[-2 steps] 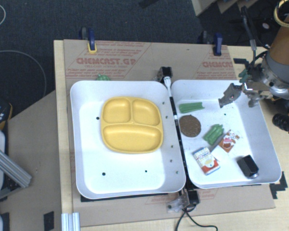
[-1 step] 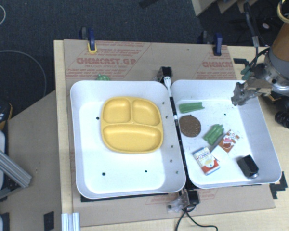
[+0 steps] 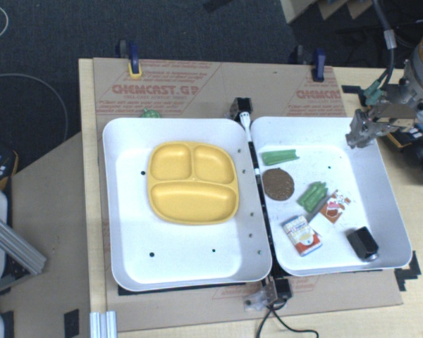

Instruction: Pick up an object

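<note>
Dark carpet is seen behind the table [image 3: 56, 210], where 2 white bins sit side by side. A yellow divided plate [image 3: 194, 183] lies in the left bin [image 3: 127, 259]. The gripper [image 3: 358, 134] hovers at the right bin's [image 3: 388, 189] upper right corner, nothing held; whether its fingers are apart cannot be told. Candidates lie spread out: brown disc [image 3: 278, 184], green pieces [image 3: 312, 196], small carton [image 3: 302, 234], black block [image 3: 362, 243]. A well-isolated item should be favoured, with the descent centred squarely over it.

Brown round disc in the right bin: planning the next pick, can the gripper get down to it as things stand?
Probably yes. The brown disc lies flat with nothing over it; the gripper hovers at the right bin's far corner.
</note>
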Tool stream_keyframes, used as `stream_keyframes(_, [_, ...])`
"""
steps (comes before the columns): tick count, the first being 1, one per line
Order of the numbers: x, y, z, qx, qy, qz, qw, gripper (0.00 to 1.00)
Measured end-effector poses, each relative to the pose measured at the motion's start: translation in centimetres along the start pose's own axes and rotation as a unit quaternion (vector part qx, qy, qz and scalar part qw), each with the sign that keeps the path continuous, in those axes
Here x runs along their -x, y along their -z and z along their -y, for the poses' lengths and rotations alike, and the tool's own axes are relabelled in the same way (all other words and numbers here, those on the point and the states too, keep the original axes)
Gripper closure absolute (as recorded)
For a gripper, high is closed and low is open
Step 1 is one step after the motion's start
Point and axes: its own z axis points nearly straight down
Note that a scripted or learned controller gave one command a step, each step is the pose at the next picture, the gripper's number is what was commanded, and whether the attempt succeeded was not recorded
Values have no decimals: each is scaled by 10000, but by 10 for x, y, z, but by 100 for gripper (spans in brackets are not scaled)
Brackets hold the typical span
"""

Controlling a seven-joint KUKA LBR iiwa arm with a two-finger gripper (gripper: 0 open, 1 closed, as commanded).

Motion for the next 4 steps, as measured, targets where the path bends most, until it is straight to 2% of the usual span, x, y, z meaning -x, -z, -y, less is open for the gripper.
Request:
stream_keyframes(1, [-42,93,36,10,5,-4,10000,100])
stream_keyframes(2, [13,16,38,-91,-62,8,9999,100])
stream_keyframes(3, [77,-7,38,-74,-65,6,10000,100])
stream_keyframes(4, [58,50,36,-16,-17,13,10000,100])
